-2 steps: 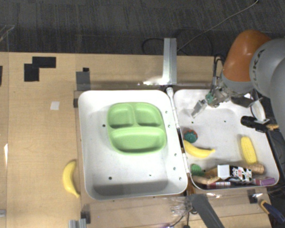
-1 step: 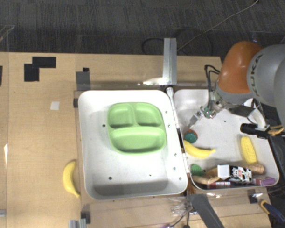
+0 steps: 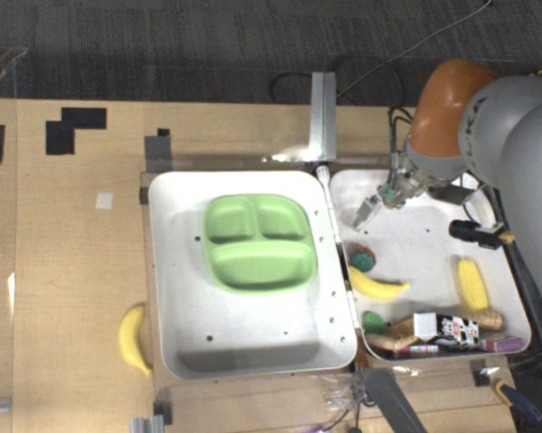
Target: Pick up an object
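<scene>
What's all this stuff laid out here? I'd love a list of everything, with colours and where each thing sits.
Bins: two, white, side by side on the wooden bench.
Tray: one, green, three compartments, in the left bin.
Bananas: two, yellow; one on the bench left of the bins, one in the right bin.
Corn: one, yellow, right side of the right bin.
Strawberry: one, red with green, right bin, near the divider.
Clutter: several small items, mixed colours, too jumbled to name, along the right bin's front edge.
Arm: one, grey with orange band, reaching in from the right.
End effector: one, over the right bin's back left part.
</scene>
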`<state>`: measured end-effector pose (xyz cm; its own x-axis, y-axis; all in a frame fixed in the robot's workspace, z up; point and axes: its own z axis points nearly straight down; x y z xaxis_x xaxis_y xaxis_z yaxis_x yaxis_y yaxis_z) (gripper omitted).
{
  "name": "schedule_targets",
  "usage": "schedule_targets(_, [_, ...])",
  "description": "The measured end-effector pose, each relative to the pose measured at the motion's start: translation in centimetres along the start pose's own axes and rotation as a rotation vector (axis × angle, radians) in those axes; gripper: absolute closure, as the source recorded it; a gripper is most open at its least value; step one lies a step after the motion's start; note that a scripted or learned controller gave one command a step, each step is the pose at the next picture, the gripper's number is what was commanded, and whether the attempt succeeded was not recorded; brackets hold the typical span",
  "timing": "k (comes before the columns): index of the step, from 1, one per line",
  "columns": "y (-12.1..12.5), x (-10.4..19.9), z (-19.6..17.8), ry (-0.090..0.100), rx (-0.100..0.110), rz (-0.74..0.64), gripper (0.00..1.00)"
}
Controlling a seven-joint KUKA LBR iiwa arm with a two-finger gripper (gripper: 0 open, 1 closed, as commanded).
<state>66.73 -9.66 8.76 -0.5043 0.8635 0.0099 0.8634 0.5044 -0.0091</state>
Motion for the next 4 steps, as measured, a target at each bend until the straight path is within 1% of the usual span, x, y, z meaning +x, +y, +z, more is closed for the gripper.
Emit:
schedule_targets(1, [-4.7,3.0,-0.1,-0.015,-0.02,0.082,0.0])
schedule_targets(2, [-2.8,0.2,0.0,-0.012,-0.019,0.159,0.0])
schedule_targets(3, [-7.0,4.0,-0.2,-0.016,-0.023,0.086,0.0])
schedule_targets(4, [-0.7,0.9,-0.1,-0.017,-0.019,-0.034,0.0])
